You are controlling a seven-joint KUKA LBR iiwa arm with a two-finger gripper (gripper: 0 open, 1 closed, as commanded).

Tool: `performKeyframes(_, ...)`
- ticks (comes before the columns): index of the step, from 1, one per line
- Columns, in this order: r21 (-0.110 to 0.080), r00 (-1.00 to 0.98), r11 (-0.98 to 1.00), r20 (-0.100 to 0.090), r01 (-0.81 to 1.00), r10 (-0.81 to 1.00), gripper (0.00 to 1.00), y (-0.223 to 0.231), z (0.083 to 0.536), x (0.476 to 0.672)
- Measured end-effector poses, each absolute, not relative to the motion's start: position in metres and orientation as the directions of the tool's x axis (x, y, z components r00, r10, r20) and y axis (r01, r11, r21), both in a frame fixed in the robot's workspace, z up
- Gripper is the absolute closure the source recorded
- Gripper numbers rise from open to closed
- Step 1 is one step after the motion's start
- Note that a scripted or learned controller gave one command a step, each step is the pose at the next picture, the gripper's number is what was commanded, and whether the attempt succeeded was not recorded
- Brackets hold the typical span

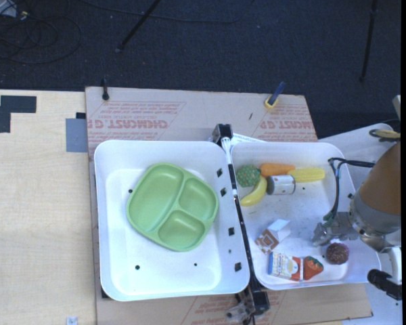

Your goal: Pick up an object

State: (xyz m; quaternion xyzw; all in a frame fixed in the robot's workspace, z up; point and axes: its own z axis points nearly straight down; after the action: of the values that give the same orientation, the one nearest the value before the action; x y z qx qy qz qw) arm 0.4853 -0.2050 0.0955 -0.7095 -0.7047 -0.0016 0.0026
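Observation:
My gripper [330, 233] hangs low over the right part of the right bin [294, 151], at the end of the grey arm with its orange band [386, 181]. A dark brown round toy [336, 252] lies just below the gripper and seems close to it; I cannot tell whether they touch. Near the bin's front lie a red strawberry [312, 267] and a white and orange carton [285, 265]. A small brown and white box [272, 236] sits left of the gripper. At the back lie a broccoli [247, 175], a banana [254, 193], a carrot [276, 169], a corn cob [306, 175] and a grey can [280, 185].
The left bin [122, 276] holds a green divided plate [172, 206]. A black clamped divider [231, 202] joins the two bins. A dark cable [337, 181] loops beside the arm above the right bin. Cardboard lies under both bins.

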Motion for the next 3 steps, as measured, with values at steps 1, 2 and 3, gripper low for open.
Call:
performKeyframes(1,-0.006,-0.002,0.002,0.002,1.0,1.0,1.0,-0.116,0.159,0.575)
performKeyframes(2,-0.007,-0.001,0.001,0.001,1.0,1.0,0.0,-0.116,0.159,0.574)
performKeyframes(3,-0.007,-0.001,0.001,0.001,1.0,1.0,0.0,-0.087,0.095,0.608)
